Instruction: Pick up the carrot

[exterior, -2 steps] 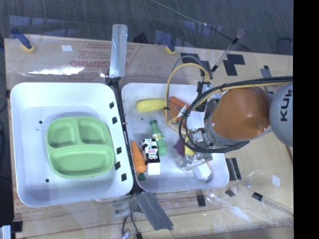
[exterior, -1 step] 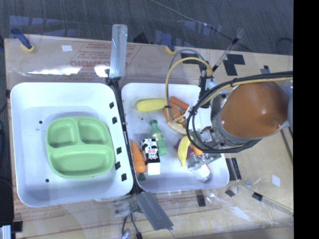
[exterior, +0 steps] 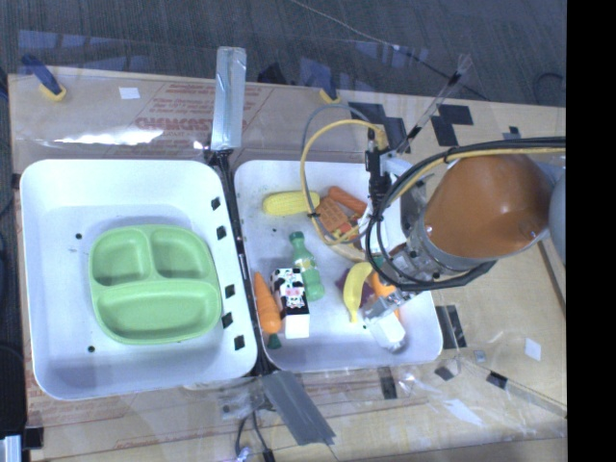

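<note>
The carrot (exterior: 266, 302) is orange with a green tip and lies along the left wall of the right bin (exterior: 318, 354), near its front corner. My gripper (exterior: 387, 308) is low in the same bin's right front part, well to the right of the carrot. The arm's orange band and cables hide most of it. A yellow banana (exterior: 355, 290) lies just left of the gripper.
Between carrot and gripper stand a cow-print milk carton (exterior: 292, 300) and a green bottle (exterior: 305, 255). A corn cob (exterior: 291, 202) and a waffle-like piece (exterior: 339, 214) lie at the back. The left bin (exterior: 48, 200) holds a green divided plate (exterior: 152, 283).
</note>
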Controlling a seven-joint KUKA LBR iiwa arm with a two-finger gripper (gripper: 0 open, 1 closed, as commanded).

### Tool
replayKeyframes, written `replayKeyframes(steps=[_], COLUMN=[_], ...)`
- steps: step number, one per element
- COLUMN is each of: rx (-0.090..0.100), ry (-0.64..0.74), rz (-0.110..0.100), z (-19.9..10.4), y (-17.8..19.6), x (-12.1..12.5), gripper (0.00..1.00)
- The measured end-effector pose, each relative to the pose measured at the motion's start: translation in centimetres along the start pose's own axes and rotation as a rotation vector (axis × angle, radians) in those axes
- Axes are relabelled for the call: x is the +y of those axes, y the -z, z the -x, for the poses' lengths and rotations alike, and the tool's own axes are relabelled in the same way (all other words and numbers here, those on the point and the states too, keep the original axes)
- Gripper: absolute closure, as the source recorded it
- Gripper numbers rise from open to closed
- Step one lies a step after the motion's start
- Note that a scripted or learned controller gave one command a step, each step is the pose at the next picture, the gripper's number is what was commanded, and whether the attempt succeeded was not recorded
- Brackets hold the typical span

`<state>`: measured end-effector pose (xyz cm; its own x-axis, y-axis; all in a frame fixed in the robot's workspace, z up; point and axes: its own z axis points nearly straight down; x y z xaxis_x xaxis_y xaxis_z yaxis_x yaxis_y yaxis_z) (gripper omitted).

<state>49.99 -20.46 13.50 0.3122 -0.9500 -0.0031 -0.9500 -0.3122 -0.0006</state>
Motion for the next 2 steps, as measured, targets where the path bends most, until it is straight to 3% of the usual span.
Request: replayKeyframes(steps=[1,2], rx=[0.002,0.002], ry=[0.29,0.467], rz=[-0.001,0.0], z=[1.5,4.0], y=[3.1,7.7], x=[1.8,1.0], gripper=[1.0,1.0])
